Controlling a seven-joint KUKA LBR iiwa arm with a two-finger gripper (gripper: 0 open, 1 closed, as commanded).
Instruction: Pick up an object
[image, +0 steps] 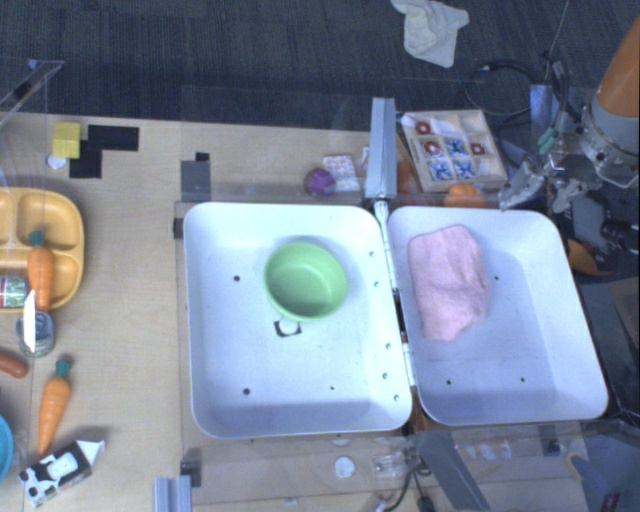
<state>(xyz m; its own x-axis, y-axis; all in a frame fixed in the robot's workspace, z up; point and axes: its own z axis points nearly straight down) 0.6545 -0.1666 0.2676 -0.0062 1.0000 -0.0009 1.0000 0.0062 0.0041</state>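
A green bowl (306, 279) stands upright in the left bin (230, 380), towards its back. Just in front of the bowl lies a small dark bracket-shaped piece (288, 328). A pink cloth (449, 282) lies crumpled in the back left part of the right bin (530, 380). My gripper (527, 185) hangs over the back rim of the right bin, to the right of and behind the cloth, with nothing seen in it. The arm's orange band (618, 95) shows at the upper right.
Behind the bins lie a patterned box (452, 148), a purple ball (319, 181) and an orange item (462, 194). A yellow tray (62, 225) and toy carrots (52, 402) are on the bench at far left. A white rag (430, 28) lies on the floor.
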